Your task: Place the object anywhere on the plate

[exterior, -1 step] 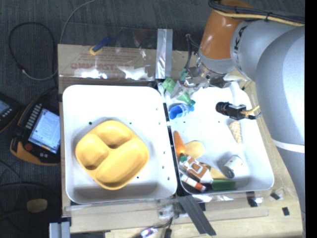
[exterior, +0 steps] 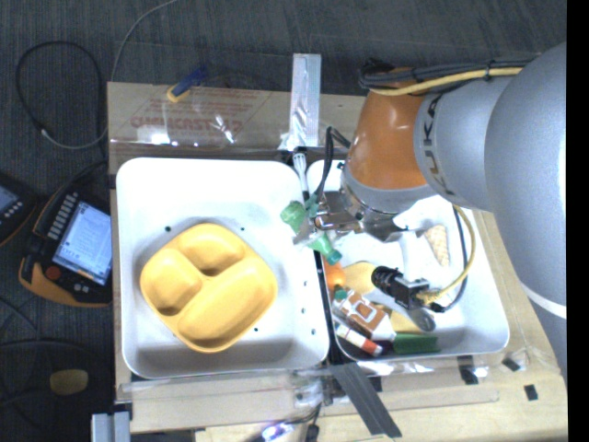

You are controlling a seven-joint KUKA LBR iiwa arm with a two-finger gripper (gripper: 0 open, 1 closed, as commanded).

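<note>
A yellow plate (exterior: 207, 284) with three compartments lies in the left white bin (exterior: 147, 182), with nothing on it. My gripper (exterior: 309, 229) hangs over the wall between the two bins, at the plate's upper right and apart from it. The grey arm with its orange band (exterior: 391, 145) reaches in from the right and covers much of the right bin (exterior: 483, 316). I cannot make out any object in the gripper from this angle.
Several small items crowd the right bin's near left corner: an orange piece (exterior: 334, 275), a red, white and brown pack (exterior: 361, 316) and a green marker (exterior: 414, 343). A pale ridged piece (exterior: 438, 242) lies further back. A clear plastic sheet (exterior: 212, 113) lies behind the bins.
</note>
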